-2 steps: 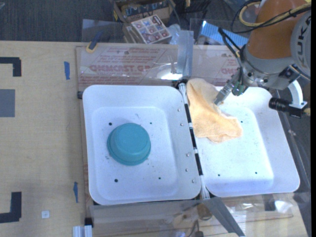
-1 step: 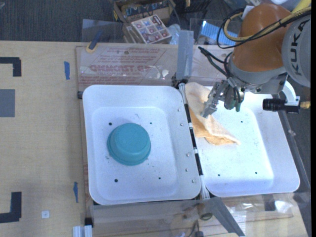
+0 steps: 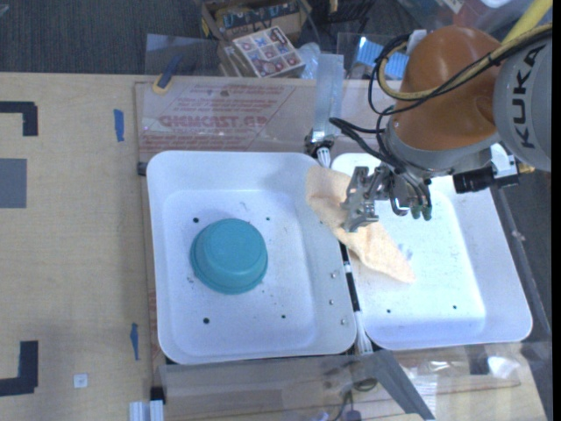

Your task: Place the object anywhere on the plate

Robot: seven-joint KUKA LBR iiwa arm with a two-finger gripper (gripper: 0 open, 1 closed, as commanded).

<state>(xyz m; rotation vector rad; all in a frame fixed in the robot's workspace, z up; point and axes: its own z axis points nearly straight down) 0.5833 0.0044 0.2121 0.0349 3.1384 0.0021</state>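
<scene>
A round teal plate (image 3: 230,254) lies in the left white bin (image 3: 175,178). A pale yellow cloth (image 3: 386,253) stretches across the divider between the two bins, one end over the left bin's right edge and the other trailing into the right bin (image 3: 491,305). My gripper (image 3: 356,214) hangs over the divider, right of the plate, with its fingers pinched on the middle of the cloth. The cloth bunches up at the fingers and droops on both sides.
The grey arm with its orange band (image 3: 447,73) reaches in over the right bin's back edge. A clear plastic sheet and cardboard boxes (image 3: 263,46) lie behind the bins. Wooden bench top (image 3: 70,235) stretches to the left.
</scene>
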